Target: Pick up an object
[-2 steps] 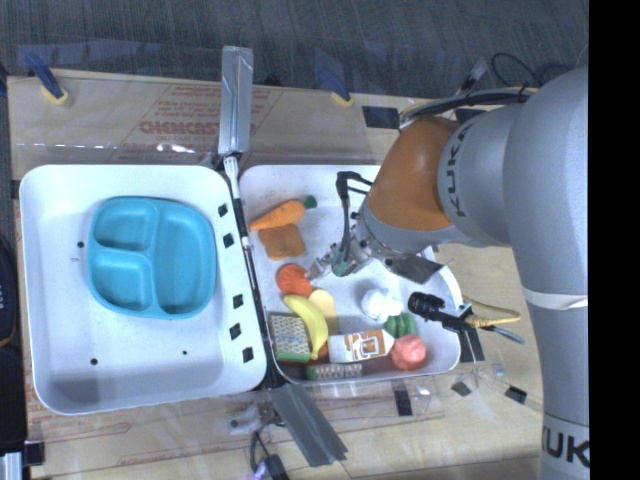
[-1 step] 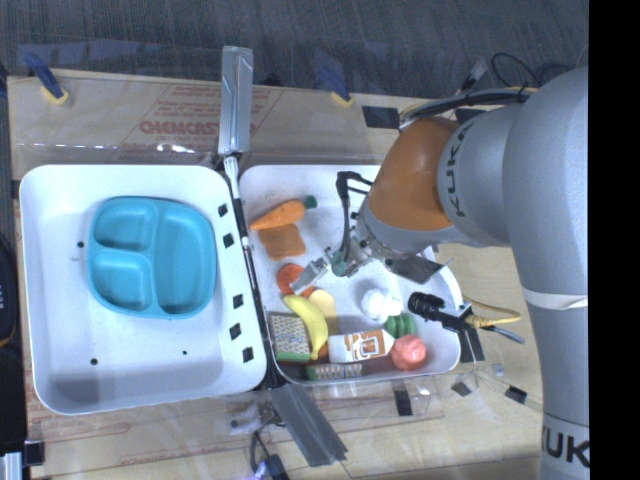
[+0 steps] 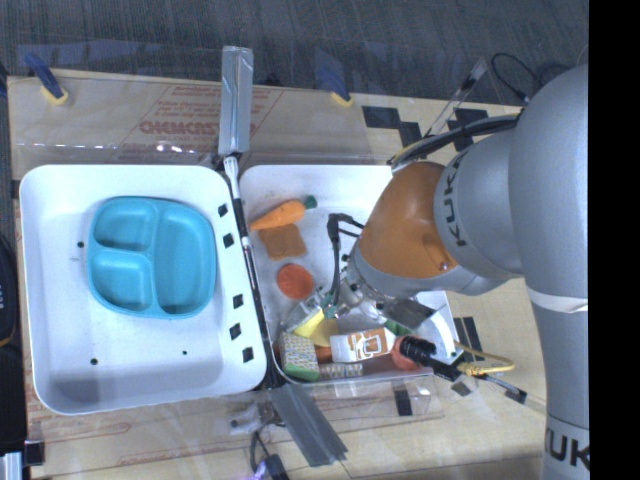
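Arm (image 3: 440, 233) bends low over right bin (image 3: 262, 183), wrist hiding gripper; finger state unclear. Carrot (image 3: 279, 213), toast (image 3: 283, 241) beside arm, likely targets.

Robotics lab / test cell, not home. Evidence: KUKA arm (image 3: 520, 208), grey w/ orange band, over wooden bench (image 3: 120, 118) w/ printed lettering. Two white bins (image 3: 40, 268) side by side, clipped at divider (image 3: 235, 103). Blue clamps (image 3: 45, 78) on bench edge. Loose cables (image 3: 480, 78) behind arm. Toy food, e.g. plastic carrot (image 3: 280, 212), blue divided tray (image 3: 152, 256) as props. Dark carpet (image 3: 300, 8) beyond.
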Robot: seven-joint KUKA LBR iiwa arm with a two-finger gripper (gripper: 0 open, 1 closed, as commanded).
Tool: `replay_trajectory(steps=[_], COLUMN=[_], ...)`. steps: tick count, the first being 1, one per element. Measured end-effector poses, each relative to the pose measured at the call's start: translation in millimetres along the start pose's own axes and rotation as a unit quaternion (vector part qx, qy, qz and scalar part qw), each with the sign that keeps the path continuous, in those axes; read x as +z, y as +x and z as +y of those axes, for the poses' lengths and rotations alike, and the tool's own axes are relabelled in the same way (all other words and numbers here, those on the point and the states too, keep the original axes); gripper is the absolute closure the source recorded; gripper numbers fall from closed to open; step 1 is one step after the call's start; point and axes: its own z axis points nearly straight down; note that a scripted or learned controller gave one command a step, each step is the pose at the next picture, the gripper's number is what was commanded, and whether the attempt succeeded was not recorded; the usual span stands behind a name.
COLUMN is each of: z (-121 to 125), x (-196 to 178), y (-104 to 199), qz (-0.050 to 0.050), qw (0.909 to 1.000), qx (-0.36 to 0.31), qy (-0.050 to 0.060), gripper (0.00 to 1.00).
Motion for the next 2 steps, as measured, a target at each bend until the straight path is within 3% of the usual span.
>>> replay_trajectory(steps=[1,2], z=[3.2,98.4], x=[-11.6,-101.8], y=[-0.9,-22.4], qz=[-0.002,-0.001], qw=[1.0,0.9981], qx=[-0.002,0.061], qy=[-0.003,-0.001], gripper=[1.0,1.0])
